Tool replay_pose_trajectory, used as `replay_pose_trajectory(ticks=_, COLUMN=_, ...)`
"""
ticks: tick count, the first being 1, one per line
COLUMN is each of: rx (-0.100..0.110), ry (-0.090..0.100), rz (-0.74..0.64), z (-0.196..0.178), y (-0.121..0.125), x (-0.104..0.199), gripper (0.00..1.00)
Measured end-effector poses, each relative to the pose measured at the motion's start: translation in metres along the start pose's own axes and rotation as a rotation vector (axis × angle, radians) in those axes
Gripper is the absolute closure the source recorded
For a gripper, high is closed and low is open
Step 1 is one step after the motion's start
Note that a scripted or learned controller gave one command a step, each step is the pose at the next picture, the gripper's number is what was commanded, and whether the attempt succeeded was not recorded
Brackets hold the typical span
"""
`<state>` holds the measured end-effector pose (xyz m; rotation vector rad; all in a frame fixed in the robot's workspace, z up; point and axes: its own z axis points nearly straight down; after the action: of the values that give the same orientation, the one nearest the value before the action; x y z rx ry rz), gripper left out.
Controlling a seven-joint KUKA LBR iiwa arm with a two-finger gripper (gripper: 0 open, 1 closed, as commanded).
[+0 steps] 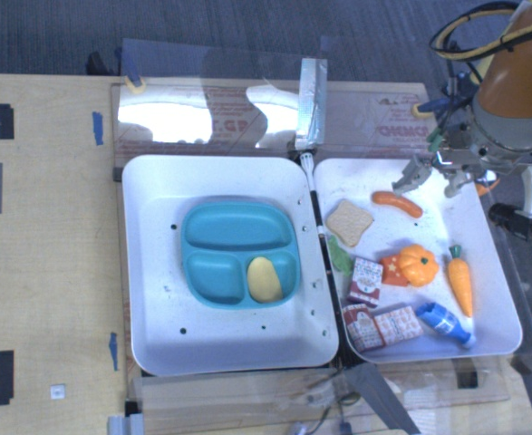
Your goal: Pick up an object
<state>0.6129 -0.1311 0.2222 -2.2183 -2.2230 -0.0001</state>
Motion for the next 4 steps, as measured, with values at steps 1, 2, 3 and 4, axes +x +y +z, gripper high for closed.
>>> replay_pose_trajectory(ticks=1, rx=-0.006, ry=-0.002, rz=-0.178, z=0.126, y=0.022, x=-0.001, gripper=0.0)
replay_pose_trajectory(ticks=2, rx=-0.016, ry=-0.004, rz=-0.218, z=0.129, y=-0.046, x=-0.016, gripper=0.0)
replay_pose_trajectory(ticks=3, rx=-0.022, ry=-0.003, rz=-0.218, z=0.118, y=-0.044, x=-0.015, gripper=1.0)
replay_pose_trajectory(ticks=4, rx=-0.02, ry=-0.003, rz=-0.218, z=0.119, y=-0.045, x=-0.014, gripper=0.0)
